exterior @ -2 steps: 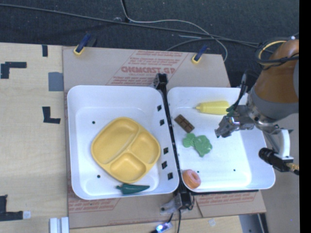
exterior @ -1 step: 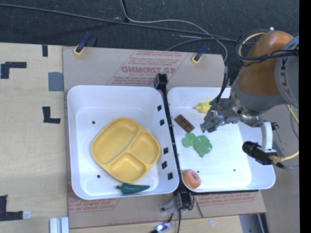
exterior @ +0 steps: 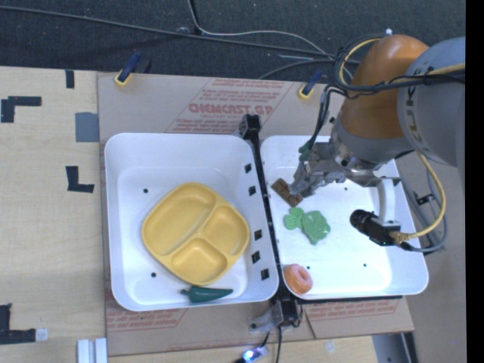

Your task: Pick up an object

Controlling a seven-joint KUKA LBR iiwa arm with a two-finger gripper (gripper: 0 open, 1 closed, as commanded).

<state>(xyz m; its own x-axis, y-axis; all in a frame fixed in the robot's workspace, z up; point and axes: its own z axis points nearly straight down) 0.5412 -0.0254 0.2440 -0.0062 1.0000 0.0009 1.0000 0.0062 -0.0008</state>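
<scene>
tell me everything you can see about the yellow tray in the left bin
The yellow tray is a shallow divided plate with rounded corners, apparently smooth plastic. Raised ridges split it into three compartments: one long one along its upper left and two smaller ones toward its lower right. All three look bare. It lies flat, right side up, turned at a diagonal on the floor of the left bin. A dark green pepper-shaped item lies just past its lower edge, close enough that contact cannot be judged.

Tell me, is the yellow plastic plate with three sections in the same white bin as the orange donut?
No, the yellow divided plate lies in the left bin, while the orange donut sits in the right bin.
</scene>
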